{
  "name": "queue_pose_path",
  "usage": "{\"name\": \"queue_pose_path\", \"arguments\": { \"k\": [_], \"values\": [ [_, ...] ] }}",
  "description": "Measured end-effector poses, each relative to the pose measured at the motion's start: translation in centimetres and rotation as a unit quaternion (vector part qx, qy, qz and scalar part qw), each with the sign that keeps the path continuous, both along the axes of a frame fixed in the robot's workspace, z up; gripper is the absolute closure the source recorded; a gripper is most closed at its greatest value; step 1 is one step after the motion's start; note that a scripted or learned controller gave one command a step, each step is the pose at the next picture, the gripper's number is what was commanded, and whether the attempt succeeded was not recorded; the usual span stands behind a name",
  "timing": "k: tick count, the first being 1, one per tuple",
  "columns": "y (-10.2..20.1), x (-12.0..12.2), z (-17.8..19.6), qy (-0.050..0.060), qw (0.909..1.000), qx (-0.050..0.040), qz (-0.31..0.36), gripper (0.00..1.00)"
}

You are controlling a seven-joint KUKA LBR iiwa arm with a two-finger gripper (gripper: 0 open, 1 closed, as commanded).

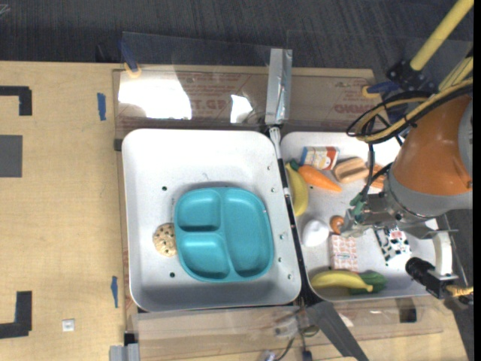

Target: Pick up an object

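You see a smooth, matt teal plastic divided tray (223, 233) in a glossy white plastic bin (143, 164). Left of the gripper (359, 215), a glossy yellow plastic banana (298, 190) lies.

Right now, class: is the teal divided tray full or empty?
Empty: the teal divided tray shows bare compartments; a cookie lies beside it.

Dark grey carpet (225, 6) lay beyond a light wooden bench (52, 201) marked with black, perhaps tape, squares (10, 156).

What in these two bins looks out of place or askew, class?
The cookie lies on the left bin's floor, against the teal divided tray's edge, not in a compartment. The tray sits slightly skewed. Nothing looks spilled or broken.
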State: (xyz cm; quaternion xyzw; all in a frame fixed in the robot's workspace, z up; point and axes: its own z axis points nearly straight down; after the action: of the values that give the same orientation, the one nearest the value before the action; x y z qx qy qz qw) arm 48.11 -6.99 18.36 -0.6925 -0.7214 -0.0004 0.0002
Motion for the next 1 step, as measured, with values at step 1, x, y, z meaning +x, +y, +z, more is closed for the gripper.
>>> {"name": "queue_pose_path", "arguments": {
  "k": [1],
  "values": [
    [-0.26,-0.12,-0.15,0.002,0.9998,-0.0001,0.021,1.00]
  ]
}}
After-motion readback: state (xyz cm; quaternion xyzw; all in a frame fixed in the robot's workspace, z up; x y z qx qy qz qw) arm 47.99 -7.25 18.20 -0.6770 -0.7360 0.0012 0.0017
